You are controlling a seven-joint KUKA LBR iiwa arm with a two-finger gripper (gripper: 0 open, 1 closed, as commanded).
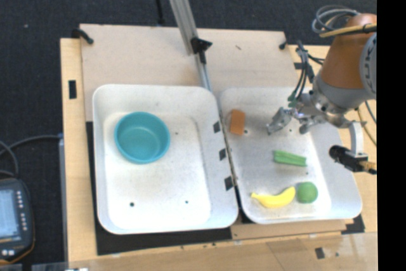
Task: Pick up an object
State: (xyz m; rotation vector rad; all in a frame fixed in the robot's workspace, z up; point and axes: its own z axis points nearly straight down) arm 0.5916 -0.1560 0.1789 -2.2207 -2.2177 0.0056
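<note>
The gripper (290,122) hung over the upper part of the right bin (336,200), its two fingers (277,120) spread apart with nothing between them, pointing down and to the left from the wrist. Above it rose the arm (346,70), grey below an orange band, entering from the right with loose cables looping off its upper side. Just to the left of the open fingers, near the bin's left wall, stood a small orange block (236,122), apart from the gripper. Below the gripper lay a green stick-shaped piece (290,158), flat on the bin floor and slightly tilted. Further toward the bin's lower edge rested a yellow banana (274,198), and just beside its right end sat a green round fruit (307,192), the two touching or nearly so. In the left bin (190,212), well apart from the arm, a teal bowl (142,137) sat upright in the upper left part. Both bins rested on a wooden bench (139,54), and a metal post (181,6) slanted up from between the bins at the back.
</note>
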